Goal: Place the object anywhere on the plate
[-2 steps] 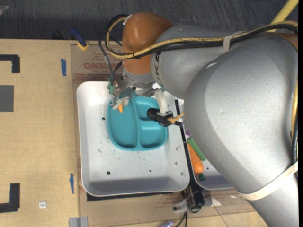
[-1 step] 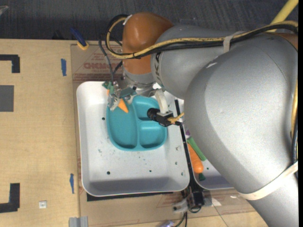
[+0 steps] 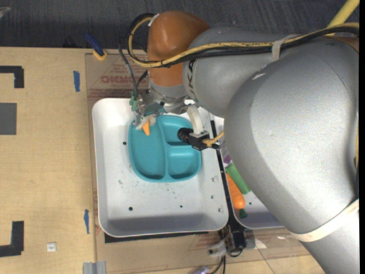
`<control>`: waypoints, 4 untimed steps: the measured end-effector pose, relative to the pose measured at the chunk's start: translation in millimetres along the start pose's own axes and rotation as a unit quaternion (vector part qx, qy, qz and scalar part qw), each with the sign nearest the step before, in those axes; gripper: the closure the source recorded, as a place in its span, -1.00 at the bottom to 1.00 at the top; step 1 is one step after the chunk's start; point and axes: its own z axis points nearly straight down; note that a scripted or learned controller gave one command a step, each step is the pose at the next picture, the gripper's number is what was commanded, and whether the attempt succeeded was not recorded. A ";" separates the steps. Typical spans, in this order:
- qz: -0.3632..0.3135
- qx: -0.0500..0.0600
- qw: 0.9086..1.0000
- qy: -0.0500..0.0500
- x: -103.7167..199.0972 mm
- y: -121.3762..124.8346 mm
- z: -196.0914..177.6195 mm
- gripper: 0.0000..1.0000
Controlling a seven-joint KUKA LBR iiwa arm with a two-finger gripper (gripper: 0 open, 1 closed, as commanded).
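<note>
Half done at best, by the look of it. Small orange object at the upper-left rim of the teal plate, right at the tip of the gripper. Cannot tell how the gripper stands, nor whether holding or released. Left: letting go and pulling clear of the left bin.

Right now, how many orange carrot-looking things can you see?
2. A small orange piece sits at the gripper over the blue plate's upper left; a larger carrot lies in the right bin. The arm may hide more.
</note>
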 end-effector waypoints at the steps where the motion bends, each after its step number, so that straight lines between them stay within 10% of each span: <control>1: -0.011 -0.002 1.000 -0.002 15.4 -6.8 -33.6 1.00; 2: 0.082 0.001 0.997 0.000 1.6 -30.6 15.7 1.00; 3: 0.050 -0.015 0.999 -0.005 23.3 -52.9 21.5 1.00; 4: -0.079 0.002 0.997 -0.001 43.2 -83.9 9.7 1.00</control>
